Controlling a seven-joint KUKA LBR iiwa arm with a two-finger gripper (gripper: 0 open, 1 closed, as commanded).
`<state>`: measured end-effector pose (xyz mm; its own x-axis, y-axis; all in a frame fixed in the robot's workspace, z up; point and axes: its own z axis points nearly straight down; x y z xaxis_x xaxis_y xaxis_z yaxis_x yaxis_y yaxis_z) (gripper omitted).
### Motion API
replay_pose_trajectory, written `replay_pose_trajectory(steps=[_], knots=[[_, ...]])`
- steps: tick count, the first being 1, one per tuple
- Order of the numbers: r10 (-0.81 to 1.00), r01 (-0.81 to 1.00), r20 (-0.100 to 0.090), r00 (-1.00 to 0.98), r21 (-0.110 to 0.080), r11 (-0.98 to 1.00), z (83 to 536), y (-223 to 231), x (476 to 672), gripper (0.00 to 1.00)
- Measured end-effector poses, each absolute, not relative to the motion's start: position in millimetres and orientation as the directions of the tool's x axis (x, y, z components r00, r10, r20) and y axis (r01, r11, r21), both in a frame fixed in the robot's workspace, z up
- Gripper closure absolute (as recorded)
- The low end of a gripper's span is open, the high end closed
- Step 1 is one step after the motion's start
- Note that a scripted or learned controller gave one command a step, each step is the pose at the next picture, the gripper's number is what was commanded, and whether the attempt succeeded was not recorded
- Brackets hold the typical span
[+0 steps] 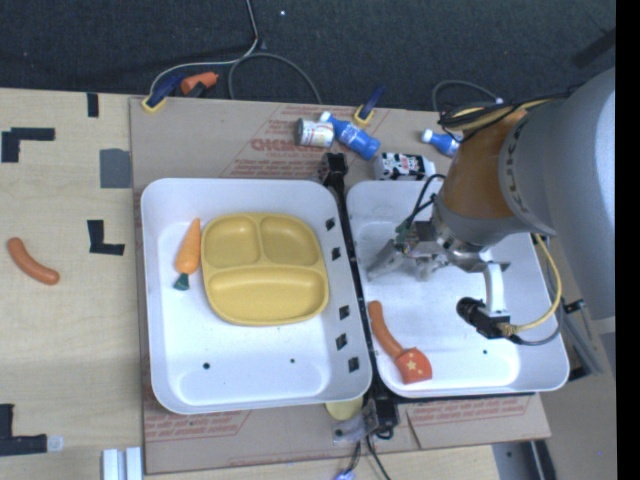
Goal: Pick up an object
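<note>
Pincer (395, 255) sits low in the right bin (530, 373), can't really tell its state from this angle; sausage (384, 330) and red toy (415, 366) lie just below it; carrot (188, 247) and yellow plate (265, 268) are over in the left bin (180, 368).

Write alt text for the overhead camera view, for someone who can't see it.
A grey arm with an orange band reaches from the right over the right white bin, its tool low near the bin's upper left. A sausage-shaped toy and an orange piece lie below it. The left bin holds a yellow divided plate and a toy carrot.
</note>
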<state>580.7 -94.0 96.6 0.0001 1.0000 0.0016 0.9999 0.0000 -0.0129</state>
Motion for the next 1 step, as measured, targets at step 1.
replay_pose_trajectory(steps=[1], knots=[[1.000, 1.000, -0.001, -0.005, 0.013, 0.005, 190.4, -73.0, 654.9, 0.00]])
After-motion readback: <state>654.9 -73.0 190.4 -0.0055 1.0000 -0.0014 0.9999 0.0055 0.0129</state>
